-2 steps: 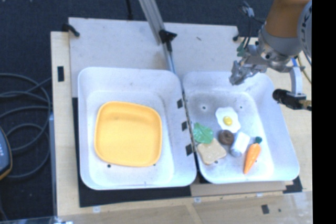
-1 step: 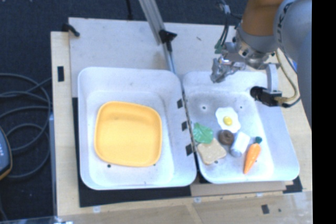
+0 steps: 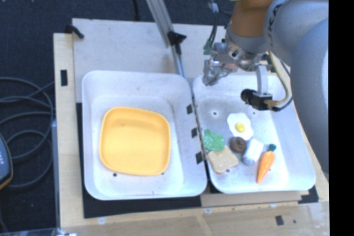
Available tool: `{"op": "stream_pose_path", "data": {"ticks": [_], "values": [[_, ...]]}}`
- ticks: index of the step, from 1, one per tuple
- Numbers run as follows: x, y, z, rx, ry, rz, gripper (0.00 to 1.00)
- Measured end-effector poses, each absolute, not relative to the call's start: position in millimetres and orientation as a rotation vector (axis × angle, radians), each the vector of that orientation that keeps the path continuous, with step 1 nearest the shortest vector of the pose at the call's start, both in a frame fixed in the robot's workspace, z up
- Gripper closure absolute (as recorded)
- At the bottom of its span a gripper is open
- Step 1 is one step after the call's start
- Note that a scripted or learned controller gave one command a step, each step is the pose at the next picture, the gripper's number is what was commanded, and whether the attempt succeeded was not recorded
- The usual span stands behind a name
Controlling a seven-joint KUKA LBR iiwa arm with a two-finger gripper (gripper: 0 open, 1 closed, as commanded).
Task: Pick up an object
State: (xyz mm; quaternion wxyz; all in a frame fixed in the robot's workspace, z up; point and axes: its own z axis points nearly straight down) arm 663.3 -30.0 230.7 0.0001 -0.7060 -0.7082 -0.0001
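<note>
The right bin (image 3: 287, 174) holds a cluster of toy foods near its front: a fried egg (image 3: 240, 125), a green leafy piece (image 3: 213, 141), a brown donut (image 3: 238, 145), a toast slice (image 3: 223, 160), a white cylinder (image 3: 253, 150) and an orange carrot (image 3: 265, 166). My gripper (image 3: 212, 74) hangs over the back left corner of that bin, well behind the foods, with nothing visible between its fingers. The wrist hides most of the fingers.
A yellow square plate (image 3: 135, 140) lies in the left bin (image 3: 97, 88). A slanted metal pole (image 3: 156, 5) rises behind the bins, close to the gripper's left. The grey arm (image 3: 301, 36) covers the right bin's back right.
</note>
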Motion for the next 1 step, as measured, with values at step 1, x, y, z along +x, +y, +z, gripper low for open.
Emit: {"op": "stream_pose_path", "data": {"ticks": [1], "values": [[668.7,15.5,226.2,-2.219,-2.224,0.000,1.00]]}}
